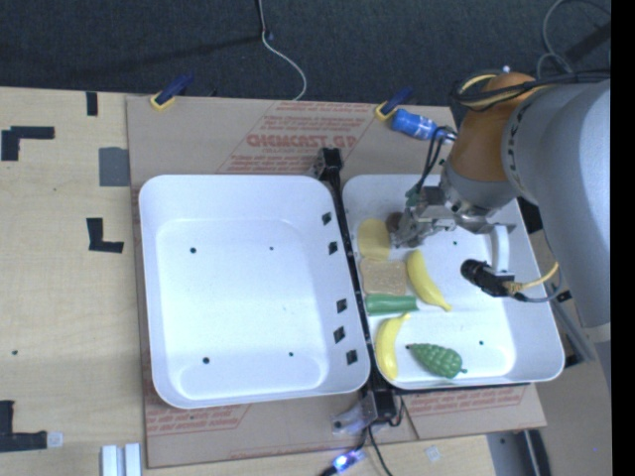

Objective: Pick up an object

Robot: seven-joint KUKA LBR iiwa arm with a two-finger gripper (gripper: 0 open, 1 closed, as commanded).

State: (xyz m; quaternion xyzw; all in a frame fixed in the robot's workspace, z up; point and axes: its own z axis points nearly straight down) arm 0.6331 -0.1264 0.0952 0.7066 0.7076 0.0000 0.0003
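The right bin point(531, 365) holds a pale yellow round piece point(373, 238), a yellow banana point(427, 280), a tan flat block point(388, 281), a green stick point(391, 304), a second yellow banana-like piece point(388, 346) and a bumpy green item point(436, 359). My gripper point(405, 230) hangs low over the bin's upper middle, just right of the pale yellow piece and above the banana's top end. Its fingertips are dark and blend into the wrist hardware.
The left bin point(238, 286) lies beside the right one, joined by a dark divider with clips point(342, 266). The arm's large grey body point(566, 167) covers the right bin's far right. Cables and a blue connector point(412, 124) sit behind the bins.
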